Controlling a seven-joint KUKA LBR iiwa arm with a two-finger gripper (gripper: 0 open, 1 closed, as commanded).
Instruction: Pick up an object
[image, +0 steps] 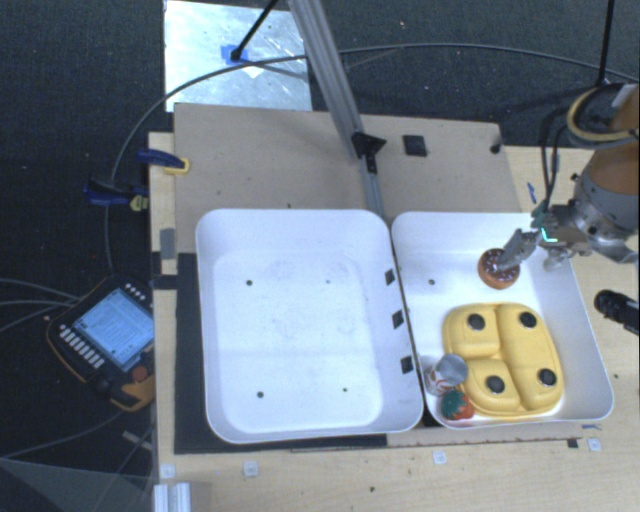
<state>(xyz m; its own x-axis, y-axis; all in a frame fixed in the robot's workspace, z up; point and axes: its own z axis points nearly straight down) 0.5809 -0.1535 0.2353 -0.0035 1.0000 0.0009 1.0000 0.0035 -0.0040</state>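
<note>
A: Where is the gripper (508, 258) right now?

B: Low over the right-hand bin (600, 385), in its upper part. The grey arm (605, 215) comes in from the right edge, and the fingers (518, 246) slant down and to the left from the wrist

A: Are the fingers open or closed?

B: I cannot tell. They read as one pale streak ending at a small round brown object (494, 268), and the gap between them is too blurred to judge

A: So is the brown object held?

B: That is not clear either. It sits on the bin floor right at the fingertips, touching or just under them, but nothing shows it clamped between them

A: What else lies near the fingers?

B: Just below them is a large yellow moulded piece (503, 345) with four rounded lobes, each with a dark dot. It takes up most of the lower half of that bin. Further below and to the left of the fingers, in the bin's lower left corner, there is a small grey rounded thing (450, 368) and beside it a little cluster of red and green bits (455, 404), too small to name

A: And away from the fingers?

B: Well to their left is the left-hand bin (215, 400), side by side with the first on the table (260, 150). Far left, off the table, lies a handheld control pendant (105, 335) with a lit screen
</note>
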